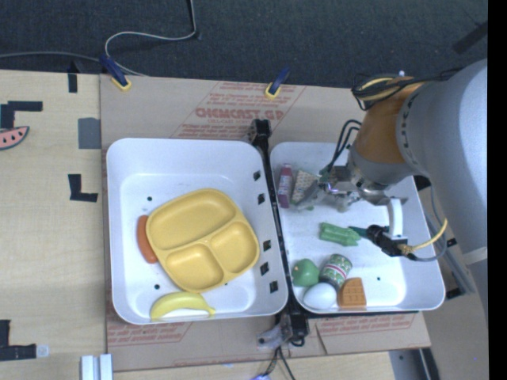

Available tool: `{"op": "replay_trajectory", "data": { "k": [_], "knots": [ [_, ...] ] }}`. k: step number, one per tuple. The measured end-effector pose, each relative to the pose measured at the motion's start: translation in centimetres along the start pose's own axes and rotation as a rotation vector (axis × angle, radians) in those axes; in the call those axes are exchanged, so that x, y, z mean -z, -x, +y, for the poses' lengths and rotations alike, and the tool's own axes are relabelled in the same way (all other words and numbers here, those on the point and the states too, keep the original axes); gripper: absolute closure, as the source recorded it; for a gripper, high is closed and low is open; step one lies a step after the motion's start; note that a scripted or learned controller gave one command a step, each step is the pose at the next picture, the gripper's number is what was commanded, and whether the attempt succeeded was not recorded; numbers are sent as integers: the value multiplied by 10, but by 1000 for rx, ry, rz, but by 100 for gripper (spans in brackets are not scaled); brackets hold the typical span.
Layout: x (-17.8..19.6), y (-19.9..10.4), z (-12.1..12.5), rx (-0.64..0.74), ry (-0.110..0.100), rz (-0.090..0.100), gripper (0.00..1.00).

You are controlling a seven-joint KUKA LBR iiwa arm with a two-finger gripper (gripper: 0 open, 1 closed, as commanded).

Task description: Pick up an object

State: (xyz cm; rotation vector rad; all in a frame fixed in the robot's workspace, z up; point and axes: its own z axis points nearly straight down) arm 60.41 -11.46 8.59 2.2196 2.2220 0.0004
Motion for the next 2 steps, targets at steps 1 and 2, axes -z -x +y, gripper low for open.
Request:
{"op": "replay_trajectory", "data": {
  "k": [1,2],
  "knots": [
    [0,-2,37,0,3,-1,0],
    [9,-2,36,1,1,-2,100]
  ]
}}
